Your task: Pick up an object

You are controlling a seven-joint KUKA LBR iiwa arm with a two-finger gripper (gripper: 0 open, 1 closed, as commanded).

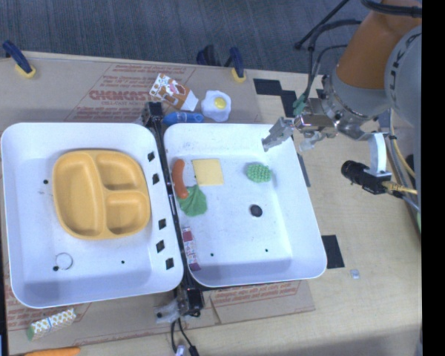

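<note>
1. While the gripper [291,133] hangs over the right bin [300,232] at its upper right rim, fingers spread, it holds nothing.
2. Green ball [259,172] just below-left of it (yellow square [208,172] farther left).
3. Compartment plate [101,193] in left bin [18,199].

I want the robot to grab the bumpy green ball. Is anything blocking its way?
Nothing visible blocks it. The tool hangs over the right bin's upper right rim, and the green ball sits just below and left of it on bare white floor. The yellow square lies apart, further left.
</note>
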